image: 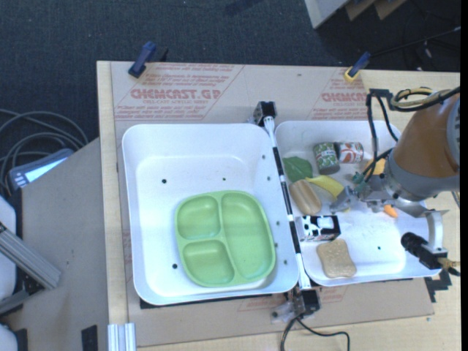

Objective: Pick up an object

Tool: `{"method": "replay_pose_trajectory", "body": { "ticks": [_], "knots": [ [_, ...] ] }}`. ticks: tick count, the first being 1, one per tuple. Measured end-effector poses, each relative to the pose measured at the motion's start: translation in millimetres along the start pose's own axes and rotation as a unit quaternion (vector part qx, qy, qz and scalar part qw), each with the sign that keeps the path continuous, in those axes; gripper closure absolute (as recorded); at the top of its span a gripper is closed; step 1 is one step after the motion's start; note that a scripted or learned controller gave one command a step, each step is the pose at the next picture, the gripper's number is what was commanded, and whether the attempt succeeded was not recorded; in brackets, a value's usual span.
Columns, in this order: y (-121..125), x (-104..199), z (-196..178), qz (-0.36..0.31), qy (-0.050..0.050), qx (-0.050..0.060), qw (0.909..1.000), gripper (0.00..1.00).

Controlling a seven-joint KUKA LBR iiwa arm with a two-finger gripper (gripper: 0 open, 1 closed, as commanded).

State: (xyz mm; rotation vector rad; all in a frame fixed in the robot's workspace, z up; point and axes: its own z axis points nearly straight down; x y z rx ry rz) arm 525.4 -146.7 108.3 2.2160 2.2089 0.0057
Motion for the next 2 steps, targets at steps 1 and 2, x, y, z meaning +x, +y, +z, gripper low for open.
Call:
{"method": "replay_pose_trajectory", "body": {
  "ticks": [1,2],
  "knots": [
    [65.4,24.0,24.4,-0.002,0.004,0.006,1.0000,0.00],
    [65.9,23.7,14.3,-0.002,0.003,0.005,1.0000,1.00]
  ]
}}
